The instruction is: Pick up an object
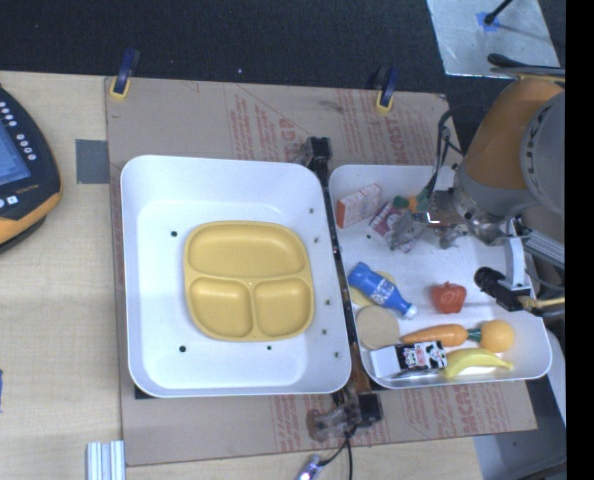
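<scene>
Teach pendant [7, 168] left; blue clamps [124, 71] hold cardboard [227, 118].

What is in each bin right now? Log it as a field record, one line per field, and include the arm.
left bin: holds a yellow divided tray
right bin: blue bottle, small red-and-white carton, red tomato-like item, carrot, orange, banana, black-and-white packet, tan round piece
arm: enters from the right, over the right bin's upper part
end effector: low near the carton, finger state unclear
held object: none visible
</scene>
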Controlling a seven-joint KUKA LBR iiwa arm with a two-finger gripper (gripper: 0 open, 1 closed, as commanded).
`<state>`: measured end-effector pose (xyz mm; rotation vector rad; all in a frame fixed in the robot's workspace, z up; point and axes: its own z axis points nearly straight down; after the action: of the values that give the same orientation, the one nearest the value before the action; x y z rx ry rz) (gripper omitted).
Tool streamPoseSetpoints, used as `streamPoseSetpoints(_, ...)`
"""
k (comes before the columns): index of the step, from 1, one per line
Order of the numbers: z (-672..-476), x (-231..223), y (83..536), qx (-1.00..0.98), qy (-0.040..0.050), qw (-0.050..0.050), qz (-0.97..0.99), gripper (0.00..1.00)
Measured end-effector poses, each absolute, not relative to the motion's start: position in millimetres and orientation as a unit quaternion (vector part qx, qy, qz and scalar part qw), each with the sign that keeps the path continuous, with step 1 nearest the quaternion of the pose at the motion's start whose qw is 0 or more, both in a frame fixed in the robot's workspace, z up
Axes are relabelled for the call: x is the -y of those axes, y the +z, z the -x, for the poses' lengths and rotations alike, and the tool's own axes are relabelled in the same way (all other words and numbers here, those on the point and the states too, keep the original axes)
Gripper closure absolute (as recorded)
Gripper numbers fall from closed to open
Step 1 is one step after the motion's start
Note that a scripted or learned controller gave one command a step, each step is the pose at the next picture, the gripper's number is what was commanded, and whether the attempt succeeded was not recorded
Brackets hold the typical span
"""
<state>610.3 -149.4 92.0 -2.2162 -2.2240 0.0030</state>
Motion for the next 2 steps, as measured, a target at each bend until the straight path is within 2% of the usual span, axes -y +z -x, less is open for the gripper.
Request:
streamPoseSetpoints(1, -653.2, 132, 91, 0.708, 0.0022, 0.003, 0.707, 0.0)
streamPoseSetpoints(2, -654.7, 108, 91, 0.708, 0.0038, 0.003, 0.706, 0.0)
